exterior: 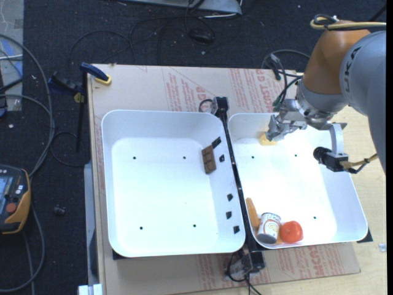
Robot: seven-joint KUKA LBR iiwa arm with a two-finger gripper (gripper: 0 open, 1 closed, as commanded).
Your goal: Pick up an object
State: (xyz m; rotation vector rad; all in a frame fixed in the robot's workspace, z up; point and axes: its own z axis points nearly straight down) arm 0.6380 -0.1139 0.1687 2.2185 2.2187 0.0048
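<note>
Two white bins sat side by side on the worktop [159,88]. Left bin [123,183] held a brown block [209,160] near its right wall. Right bin [344,214] held a yellow object [266,140] at its far left corner, and a cluster at the near left corner: an orange stick [252,211], a small can [268,225] lying on its side, and a red ball [291,231] touching the can. Arm [344,60] reached in from the right. End effector [277,129] was down over the yellow object, at or touching it. Could not tell whether it was open, closed or gripping.
</note>
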